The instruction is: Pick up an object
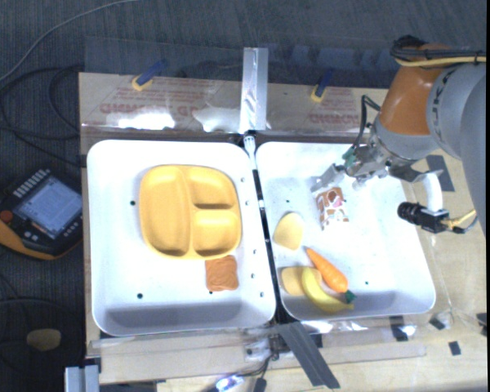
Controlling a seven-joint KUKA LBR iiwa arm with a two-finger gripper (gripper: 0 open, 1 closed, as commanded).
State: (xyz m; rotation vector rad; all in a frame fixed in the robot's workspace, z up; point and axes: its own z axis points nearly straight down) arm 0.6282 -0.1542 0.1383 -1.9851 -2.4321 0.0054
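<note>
my pincer [336, 172] over right bin [392, 256], 12 o'clock of small brown-white packet [332, 207]; cannot tell its state; carrot [327, 271], banana [314, 291] at 6 o'clock

Arm [457, 104]: smooth grey rounded casing at about 2 o'clock in view. Broad orange band [408, 104] above the wrist, glossy. End effector [353, 167]: small, metallic grey-silver parts, dark thin cables beside it. Black cylindrical fitting [420, 214] with white bracket just below the arm.
</note>
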